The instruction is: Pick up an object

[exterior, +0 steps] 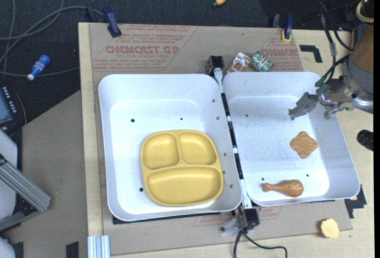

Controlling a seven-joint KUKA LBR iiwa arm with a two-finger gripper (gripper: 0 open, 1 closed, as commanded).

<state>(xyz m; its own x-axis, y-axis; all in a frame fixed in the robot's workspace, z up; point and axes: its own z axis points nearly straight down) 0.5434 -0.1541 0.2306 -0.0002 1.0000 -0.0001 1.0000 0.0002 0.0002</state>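
In the right bin [341, 150] a flat brown cookie-like piece [303, 144] lies near the right wall. A brown toy drumstick [285, 188] rests along that bin's front edge. My gripper [311, 112] hangs above the bin's back right part, just behind the brown piece and apart from it. Its fingers are spread open and nothing is between them. The grey arm [359, 81] comes in over the right rim.
The left bin [119, 102] holds a yellow divided plate [181, 166]. Small packets [251, 62] lie on the bench behind the bins, and a yellow lump [329, 227] sits at the front right. Blue clamps [111, 20] grip the back edge.
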